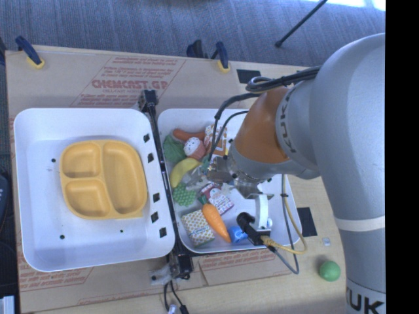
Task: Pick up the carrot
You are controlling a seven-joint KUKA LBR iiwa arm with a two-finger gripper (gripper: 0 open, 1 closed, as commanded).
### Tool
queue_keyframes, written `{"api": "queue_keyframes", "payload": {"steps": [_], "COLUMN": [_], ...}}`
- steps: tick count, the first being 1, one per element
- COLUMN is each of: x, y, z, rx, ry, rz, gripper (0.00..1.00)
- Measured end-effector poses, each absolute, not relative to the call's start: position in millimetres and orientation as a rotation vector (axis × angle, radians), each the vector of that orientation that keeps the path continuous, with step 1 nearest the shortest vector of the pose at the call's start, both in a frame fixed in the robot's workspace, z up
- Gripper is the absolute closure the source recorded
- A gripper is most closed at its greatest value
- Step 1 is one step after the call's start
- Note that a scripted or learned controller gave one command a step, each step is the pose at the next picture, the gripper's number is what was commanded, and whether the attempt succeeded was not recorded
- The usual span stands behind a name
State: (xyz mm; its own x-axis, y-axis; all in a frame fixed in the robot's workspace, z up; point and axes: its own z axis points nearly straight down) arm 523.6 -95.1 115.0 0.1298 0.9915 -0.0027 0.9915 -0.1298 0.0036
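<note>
The carrot, orange with a small green top, lies tilted near the front of the right bin, between a checked box and a small blue item. My gripper is low over the middle of that bin, just behind the carrot and above a red and white packet. The wrist and orange band hide its tips, and I see nothing held.
Behind the gripper the right bin holds a sausage, a yellow banana and green toy food. A yellow divided plate sits in the left bin. A green ball rests on the bench at the front right.
</note>
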Motion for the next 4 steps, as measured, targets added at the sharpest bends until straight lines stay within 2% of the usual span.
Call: {"api": "queue_keyframes", "payload": {"steps": [1, 2, 3, 4], "x": [486.5, 485.2, 475.8, 475.8], "y": [-92.1, -94.8, -92.1, -92.1], "z": [100.7, 110.4, 134.8, 134.8], "rx": [2.466, 2.465, 2.795, 2.795], "ry": [1.903, 1.904, 1.443, 1.444], "rz": [0.032, 0.023, -0.004, -0.004], "gripper": [0.00, 1.00, 1.00, 0.00]}}
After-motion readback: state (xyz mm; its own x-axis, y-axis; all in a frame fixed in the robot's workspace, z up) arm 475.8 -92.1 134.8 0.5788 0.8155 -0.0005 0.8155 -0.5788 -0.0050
